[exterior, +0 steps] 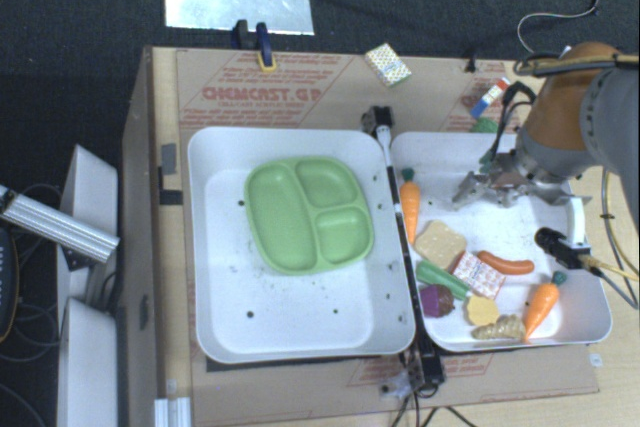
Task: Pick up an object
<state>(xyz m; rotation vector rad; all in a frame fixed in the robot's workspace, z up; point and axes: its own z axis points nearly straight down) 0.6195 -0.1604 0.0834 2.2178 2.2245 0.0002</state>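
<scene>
My gripper [487, 193] hangs over the bare back part of the right bin [596, 320], with its fingers spread open and nothing between them. The toy foods lie in front of it. An orange carrot [410, 202] rests along the bin's left wall. A tan bread slice [440, 243], a red sausage [506, 265] and a red-and-white box [478, 276] sit just in front of the gripper. Nearer the front edge are a green piece [441, 278], a purple piece [435, 301], a yellow piece [483, 312], a beige piece [501, 328] and a second carrot [540, 306].
The left bin [225, 315] holds a green divided plate [308, 215]. A divider rail [398, 225] runs between the two bins. A small patterned block [387, 64] and a red-and-blue item [489, 99] lie on the cardboard behind the bins.
</scene>
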